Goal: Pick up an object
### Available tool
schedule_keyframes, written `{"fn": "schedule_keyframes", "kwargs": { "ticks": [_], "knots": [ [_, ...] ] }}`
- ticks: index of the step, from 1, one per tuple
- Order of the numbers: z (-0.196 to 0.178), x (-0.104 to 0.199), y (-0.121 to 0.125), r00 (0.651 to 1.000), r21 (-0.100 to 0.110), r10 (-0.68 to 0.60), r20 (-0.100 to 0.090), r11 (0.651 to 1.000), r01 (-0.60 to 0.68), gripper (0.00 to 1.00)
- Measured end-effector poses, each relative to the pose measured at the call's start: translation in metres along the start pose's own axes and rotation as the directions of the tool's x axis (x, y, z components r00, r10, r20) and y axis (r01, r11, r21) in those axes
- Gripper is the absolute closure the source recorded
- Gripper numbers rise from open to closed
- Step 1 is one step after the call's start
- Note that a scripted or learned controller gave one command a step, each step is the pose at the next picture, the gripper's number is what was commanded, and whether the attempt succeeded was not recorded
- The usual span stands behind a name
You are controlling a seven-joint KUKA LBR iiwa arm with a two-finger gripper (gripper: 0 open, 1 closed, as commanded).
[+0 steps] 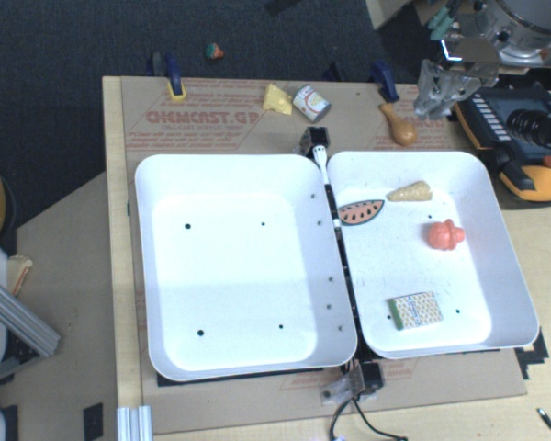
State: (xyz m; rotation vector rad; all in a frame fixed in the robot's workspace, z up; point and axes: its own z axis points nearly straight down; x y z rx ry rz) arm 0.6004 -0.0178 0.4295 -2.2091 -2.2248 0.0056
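The right bin (496, 274) holds a watermelon slice (360, 211) near its left wall, a pale cone-shaped piece (410, 191) at the back, a red toy (445, 234) right of centre and a patterned green block (415, 310) toward the front. My gripper (438, 95) hangs above the bench behind the right bin's back edge, clear of all of these. Nothing shows between its fingers.
The left bin (151, 246) lies beside the right one. On the board behind the bins lie a yellow wedge (277, 100), a small white box (311, 103) and a tan pear-shaped piece (400, 127). Blue clamps (174, 76) hold the board's back edge.
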Motion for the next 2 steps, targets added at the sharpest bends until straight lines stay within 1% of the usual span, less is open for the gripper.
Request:
{"fn": "schedule_keyframes", "kwargs": {
  "ticks": [1, 2],
  "knots": [
    [0.059, 0.098, 0.048, 1.0, -0.001, -0.003, -0.001, 1.0, 0.003, 1.0],
    [0.093, 0.195, 0.068, 1.0, -0.007, -0.002, -0.001, 1.0, 0.002, 1.0]
  ]
}}
